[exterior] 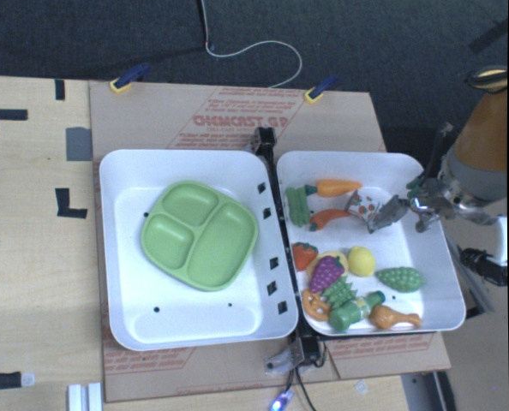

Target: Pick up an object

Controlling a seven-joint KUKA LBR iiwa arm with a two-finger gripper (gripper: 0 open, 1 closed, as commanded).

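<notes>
From my seat I see the gripper [376, 221] low over the right bin [434, 268], reaching in from the bin's right rim. I cannot tell its grip state — the tip is a dark blur against the white floor, just beside a small speckled piece [363, 202] I can't identify. Whether it touches that piece, I cannot say. Close by lie an orange carrot [338, 187], a red-orange pepper [327, 218] and a green pod [297, 205]. Lower down sit a yellow lemon [361, 261], purple grapes [325, 273] and a bumpy green fruit [399, 277]. The left bin [126, 229] carries a green divided plate [200, 235].
</notes>
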